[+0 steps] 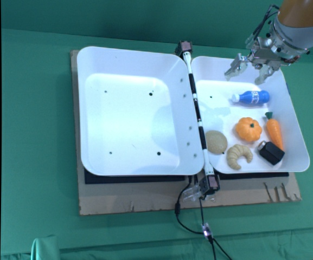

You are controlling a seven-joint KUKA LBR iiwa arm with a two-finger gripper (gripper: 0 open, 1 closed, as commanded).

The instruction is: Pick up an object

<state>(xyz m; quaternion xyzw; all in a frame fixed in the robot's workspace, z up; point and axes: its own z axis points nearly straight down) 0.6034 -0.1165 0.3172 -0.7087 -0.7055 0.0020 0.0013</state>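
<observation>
Hovering claw above a bin of toy food

Looking first at what could be picked up, we see five small things in the right bin (294, 145). A blue bottle (251, 97) lies on its side toward the far end. Nearer the camera sit an orange pumpkin (248, 129) and, just beside it on the right, a carrot (274, 131) with its green top pointing away from us. Along the near edge we find a round tan cookie (216, 141), a croissant (239, 155) and a black block (270, 152), the block just below the carrot's tip.

We see the claw (250, 72) above the far end of this bin, its fingers spread with nothing between them, poised above and apart from the bottle. The grey arm (302, 10) with its orange band enters from the upper right.

The left bin (129, 110) lies alongside, and both rest on a cardboard sheet (140, 202) on the green desk (37, 145).
</observation>
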